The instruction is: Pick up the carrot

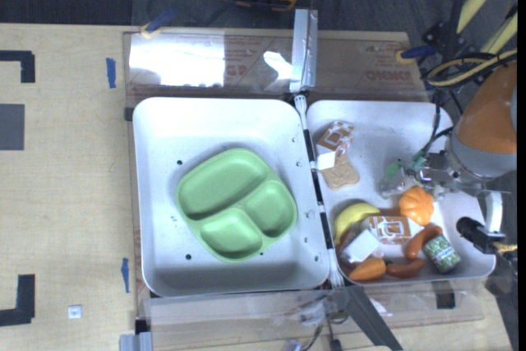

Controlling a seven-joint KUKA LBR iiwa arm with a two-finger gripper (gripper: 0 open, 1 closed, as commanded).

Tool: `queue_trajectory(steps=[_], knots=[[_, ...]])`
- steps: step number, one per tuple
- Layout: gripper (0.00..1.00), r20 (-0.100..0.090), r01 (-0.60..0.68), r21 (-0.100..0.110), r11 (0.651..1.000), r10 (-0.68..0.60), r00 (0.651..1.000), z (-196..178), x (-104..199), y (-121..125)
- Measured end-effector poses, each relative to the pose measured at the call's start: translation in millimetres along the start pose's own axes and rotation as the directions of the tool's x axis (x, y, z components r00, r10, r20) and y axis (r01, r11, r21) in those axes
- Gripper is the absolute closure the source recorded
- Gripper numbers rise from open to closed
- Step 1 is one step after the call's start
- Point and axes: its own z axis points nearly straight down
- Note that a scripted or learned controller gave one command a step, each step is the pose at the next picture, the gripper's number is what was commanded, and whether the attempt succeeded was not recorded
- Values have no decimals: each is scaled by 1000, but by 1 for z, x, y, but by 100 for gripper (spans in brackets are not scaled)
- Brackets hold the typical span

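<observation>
Hovering gripper seen over right bin, finger state cannot be told. Carrot lying well below-left of gripper, wedged among cluttered food items, likely awkward access.

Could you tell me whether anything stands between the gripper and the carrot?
Nothing visible does. The gripper hangs just above the carrot in the right bin; a small carton lies on the carrot's other side.

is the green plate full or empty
Empty: the green plate in the left bin shows three bare compartments, nothing lying in them.
</observation>
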Motion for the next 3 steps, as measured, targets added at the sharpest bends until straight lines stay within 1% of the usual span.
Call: queue_trajectory(steps=[1,2,3], knots=[[100,14,-15,-3,1000,15,1000,-8,-11,-1],[100,17,-95,-10,995,95,995,-2,-30,-53],[100,18,-199,0,980,199,980,-112,20,-70]])
